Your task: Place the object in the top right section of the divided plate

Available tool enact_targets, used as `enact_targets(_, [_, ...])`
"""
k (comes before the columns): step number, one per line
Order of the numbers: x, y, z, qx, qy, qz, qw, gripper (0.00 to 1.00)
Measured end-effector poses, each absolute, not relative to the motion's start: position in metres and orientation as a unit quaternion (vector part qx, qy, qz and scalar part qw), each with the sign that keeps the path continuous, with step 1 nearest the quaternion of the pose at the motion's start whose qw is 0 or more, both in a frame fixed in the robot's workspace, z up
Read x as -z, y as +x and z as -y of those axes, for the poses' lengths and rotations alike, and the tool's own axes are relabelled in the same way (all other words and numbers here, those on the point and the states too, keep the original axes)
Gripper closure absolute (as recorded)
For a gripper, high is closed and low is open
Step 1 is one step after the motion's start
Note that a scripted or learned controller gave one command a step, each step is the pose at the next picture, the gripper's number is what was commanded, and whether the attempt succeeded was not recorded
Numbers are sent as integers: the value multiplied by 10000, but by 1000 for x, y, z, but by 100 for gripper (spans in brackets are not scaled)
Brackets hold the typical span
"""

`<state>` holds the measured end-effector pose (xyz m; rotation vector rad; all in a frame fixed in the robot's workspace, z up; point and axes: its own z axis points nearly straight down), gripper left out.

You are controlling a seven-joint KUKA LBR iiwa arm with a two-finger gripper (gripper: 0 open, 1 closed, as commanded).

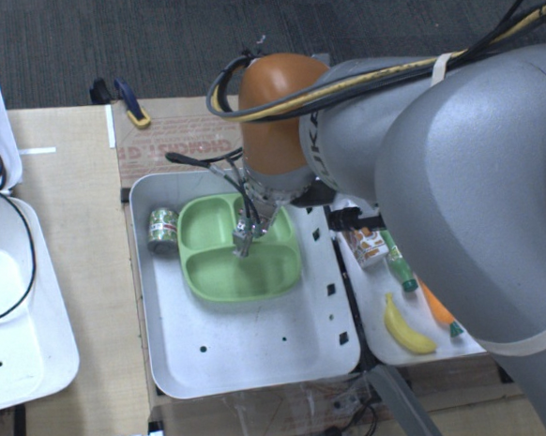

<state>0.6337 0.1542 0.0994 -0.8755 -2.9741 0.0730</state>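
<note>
Plate point(223, 275) of green plastic, divided into two smaller upper sections and one wide lower section, lies flat in the upper half of a shallow white bin point(246, 355). Gripper point(247, 231) hangs over the plate near its middle, about where the dividing ridges meet, at the lower left corner of the plate's top right section. From this angle I cannot tell whether it is spread or pressed together, and nothing can be made out in its grasp. Above the plate rises the orange band point(278, 108) of the arm, and the grey arm point(458, 179) reaches in from the plate's right, covering that side's rim. A small can point(163, 228) with a green label lies on its side just beside the plate's left edge, on the same bin floor, outside every section of the plate. To the right of the plate, in the neighbouring bin, lie a yellow banana point(404, 326), an orange carrot point(439, 308), a green bottle point(400, 270) and a small carton point(369, 245). Beyond the plate's upper edge, well apart on the bench, sits a blue and yellow clamp point(130, 103).
</note>
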Motion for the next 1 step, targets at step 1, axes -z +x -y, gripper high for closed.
enact_targets(1, [-99,632,-159,-262,-3225,9460,177,100])
